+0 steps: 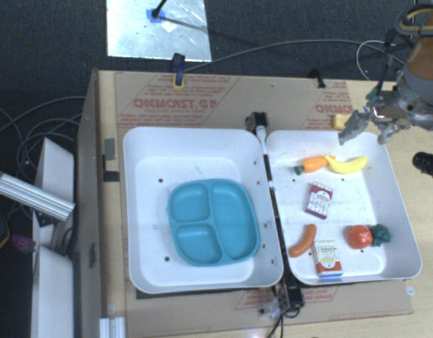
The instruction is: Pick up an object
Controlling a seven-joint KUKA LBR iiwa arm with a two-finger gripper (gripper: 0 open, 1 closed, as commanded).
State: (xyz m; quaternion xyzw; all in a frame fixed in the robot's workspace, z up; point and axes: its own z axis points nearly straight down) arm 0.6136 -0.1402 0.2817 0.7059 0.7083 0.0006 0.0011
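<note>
Two spread fingers (368,128) hover above the right bin's far rim, banana (347,164) just below.

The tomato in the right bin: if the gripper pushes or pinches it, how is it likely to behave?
The tomato looks round and smooth, so a push would probably roll it. Its curved sides may slip out of a two-finger pinch. A green piece touches its side and could be nudged too. The gripper hangs at the bin's far edge.

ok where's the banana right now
The banana lies near the far edge of the right bin, touching the carrot on its left, just below the gripper.
</note>
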